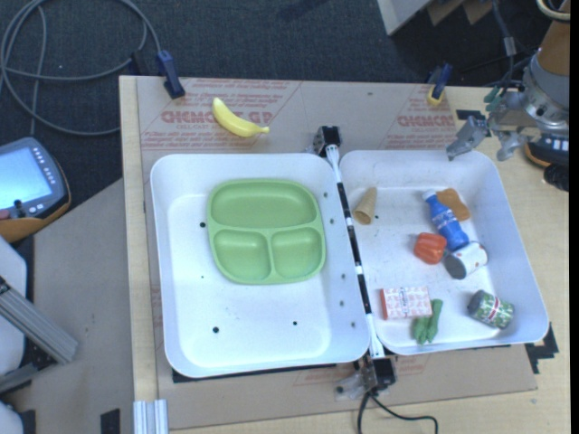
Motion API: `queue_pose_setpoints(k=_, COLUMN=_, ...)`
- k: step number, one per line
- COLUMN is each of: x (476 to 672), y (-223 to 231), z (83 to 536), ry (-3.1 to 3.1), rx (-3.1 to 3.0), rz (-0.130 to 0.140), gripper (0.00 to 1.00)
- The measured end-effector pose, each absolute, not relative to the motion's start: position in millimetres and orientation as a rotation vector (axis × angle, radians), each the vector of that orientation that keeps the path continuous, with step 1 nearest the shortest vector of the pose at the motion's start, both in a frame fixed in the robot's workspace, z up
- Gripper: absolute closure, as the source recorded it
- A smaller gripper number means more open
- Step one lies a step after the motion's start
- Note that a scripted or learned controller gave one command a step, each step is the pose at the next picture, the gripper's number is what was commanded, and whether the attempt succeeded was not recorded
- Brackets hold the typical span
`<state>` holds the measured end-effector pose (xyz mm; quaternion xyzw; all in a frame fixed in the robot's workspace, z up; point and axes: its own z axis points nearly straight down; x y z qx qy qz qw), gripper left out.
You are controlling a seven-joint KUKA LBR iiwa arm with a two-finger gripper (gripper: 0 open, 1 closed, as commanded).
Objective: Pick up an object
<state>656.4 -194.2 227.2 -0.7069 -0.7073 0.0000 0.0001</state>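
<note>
Your gripper [481, 136] hangs over the right bin's [520, 233] far rim, fingers spread with nothing in them, while the blue plastic bottle [445, 220] lies well below it beside a round orange thing [431, 248] and a cone-shaped beige piece [364, 205]

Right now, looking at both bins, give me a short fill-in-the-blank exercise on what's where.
1. The green divided tray lies in the ____ bin.
2. The banana lies on the ____, beyond the bins.
3. The blue bottle lies in the ____ bin.
4. The hand hovers at the right bin's ____ corner.

Missing words: left; cardboard; right; far right
</note>
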Motion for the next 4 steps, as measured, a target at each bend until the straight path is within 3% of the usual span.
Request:
queue_pose_setpoints(k=1, x=629.6, y=-211.4, z=84.7, ry=-2.223, rx=-2.219, rz=-0.004, gripper=0.0)
queue_pose_setpoints(k=2, x=606.8, y=-174.0, z=84.6, ry=-2.221, rx=-2.219, rz=0.001, gripper=0.0)
queue_pose_setpoints(k=3, x=565.5, y=-95.1, z=84.3, ry=-2.221, rx=-2.218, rz=0.0, gripper=0.0)
queue_pose_setpoints(k=4, x=542.4, y=-95.3, z=84.4, ry=-2.219, rx=-2.22, rz=0.001, gripper=0.0)
